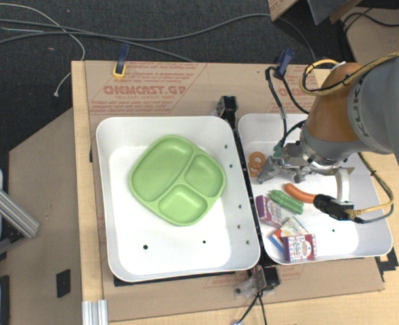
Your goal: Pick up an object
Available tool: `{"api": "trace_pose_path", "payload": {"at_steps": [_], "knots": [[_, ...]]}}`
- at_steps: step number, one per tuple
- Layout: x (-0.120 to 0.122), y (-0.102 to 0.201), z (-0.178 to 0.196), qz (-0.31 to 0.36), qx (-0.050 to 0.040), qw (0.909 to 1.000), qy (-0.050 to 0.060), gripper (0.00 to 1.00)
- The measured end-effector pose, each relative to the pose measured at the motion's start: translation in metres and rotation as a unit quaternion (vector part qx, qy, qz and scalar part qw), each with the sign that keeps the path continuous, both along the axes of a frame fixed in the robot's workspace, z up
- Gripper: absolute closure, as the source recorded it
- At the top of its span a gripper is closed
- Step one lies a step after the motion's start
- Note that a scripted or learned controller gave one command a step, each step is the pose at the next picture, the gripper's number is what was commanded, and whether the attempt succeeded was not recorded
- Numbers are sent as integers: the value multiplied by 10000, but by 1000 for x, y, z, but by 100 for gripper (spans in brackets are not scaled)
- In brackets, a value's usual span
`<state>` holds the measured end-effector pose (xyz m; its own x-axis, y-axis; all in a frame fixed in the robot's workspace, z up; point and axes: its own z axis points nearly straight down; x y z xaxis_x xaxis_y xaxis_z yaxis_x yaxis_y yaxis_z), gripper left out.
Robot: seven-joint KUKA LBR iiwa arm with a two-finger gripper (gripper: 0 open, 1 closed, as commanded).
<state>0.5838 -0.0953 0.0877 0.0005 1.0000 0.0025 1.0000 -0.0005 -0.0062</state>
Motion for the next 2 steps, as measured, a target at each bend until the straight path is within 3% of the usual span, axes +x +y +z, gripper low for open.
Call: {"api": "trace_pose_path", "payload": {"at_steps": [1,2], "knots": [[0,0,-3,-3,-2,10000,-13,0],[1,1,9,-4,0,10000,-25,100]]}}
